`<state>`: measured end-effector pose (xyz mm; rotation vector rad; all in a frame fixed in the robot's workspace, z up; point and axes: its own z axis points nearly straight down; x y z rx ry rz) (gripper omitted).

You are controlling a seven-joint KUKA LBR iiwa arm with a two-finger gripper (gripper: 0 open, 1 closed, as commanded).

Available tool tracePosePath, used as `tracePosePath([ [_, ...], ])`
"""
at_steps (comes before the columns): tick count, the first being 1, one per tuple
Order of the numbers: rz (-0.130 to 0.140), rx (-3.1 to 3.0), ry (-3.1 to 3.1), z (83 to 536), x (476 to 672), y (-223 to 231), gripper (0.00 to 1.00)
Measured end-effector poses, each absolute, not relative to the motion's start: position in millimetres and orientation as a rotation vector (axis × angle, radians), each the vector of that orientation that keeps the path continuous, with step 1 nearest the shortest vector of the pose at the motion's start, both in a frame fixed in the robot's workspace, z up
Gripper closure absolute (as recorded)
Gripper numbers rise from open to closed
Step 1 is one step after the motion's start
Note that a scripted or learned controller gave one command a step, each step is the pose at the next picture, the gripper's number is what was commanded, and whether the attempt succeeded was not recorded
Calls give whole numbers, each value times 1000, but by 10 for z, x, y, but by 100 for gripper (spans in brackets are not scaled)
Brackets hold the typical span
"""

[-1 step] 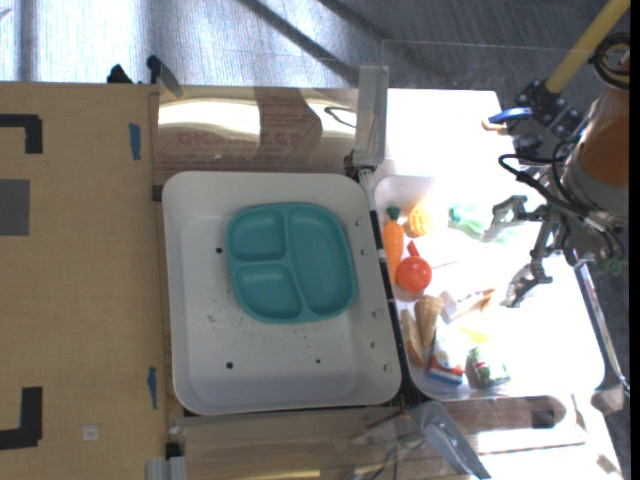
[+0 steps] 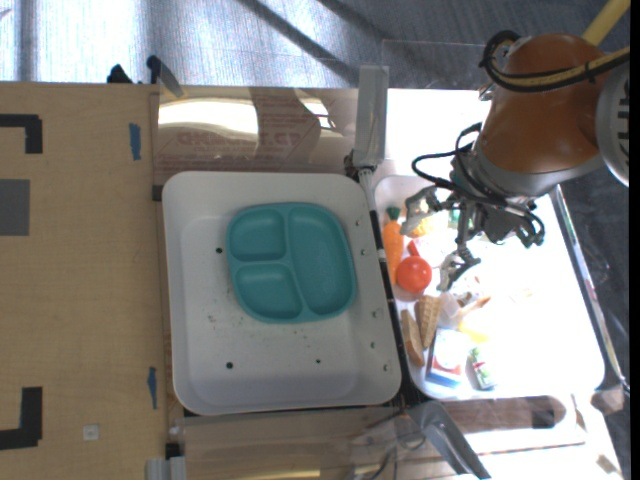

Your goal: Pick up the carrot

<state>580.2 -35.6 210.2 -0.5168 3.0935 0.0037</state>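
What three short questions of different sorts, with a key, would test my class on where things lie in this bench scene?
1. True or false: the teal divided plate lies in the left bin.
2. Which thing lies next to the carrot? A) red tomato B) blue cup C) green bottle
3. Fill in: the gripper is above the ____ bin.

Key: 1 true; 2 A; 3 right.

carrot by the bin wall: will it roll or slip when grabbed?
The carrot looks smooth and tapered, so it may slip. It lies against the right bin's left wall beside a red tomato, so it probably won't roll far.
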Motion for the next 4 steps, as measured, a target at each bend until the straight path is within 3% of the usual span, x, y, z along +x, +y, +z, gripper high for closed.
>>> tracePosePath([
  [1,5,-715,3058,1844,5437,75,0],
  [2,-1,-761,3040,1859,6085,-219,0],
  [3,-2,-1227,2886,1863,5979,-791,0],
  [4,1,-1500,2749,1862,6442,-189,0],
])
